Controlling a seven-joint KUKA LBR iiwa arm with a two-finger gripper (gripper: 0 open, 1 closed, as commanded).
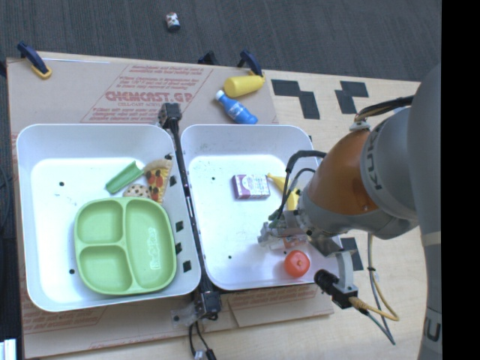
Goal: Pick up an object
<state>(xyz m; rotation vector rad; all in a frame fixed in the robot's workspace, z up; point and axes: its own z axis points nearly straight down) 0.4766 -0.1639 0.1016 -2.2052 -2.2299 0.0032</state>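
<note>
Metal tool [276, 232], finger state unclear, beside round glossy red tomato [297, 263].

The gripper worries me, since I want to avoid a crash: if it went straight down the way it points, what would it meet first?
Probably the bare floor of the right bin. The gripper hangs just above and left of the red tomato-like object, which looks slightly off its line, though depth is unclear.

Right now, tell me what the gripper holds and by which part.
It cannot be told: the gripper sits low in the right bin beside the red tomato, with nothing visibly between its fingers.
</note>
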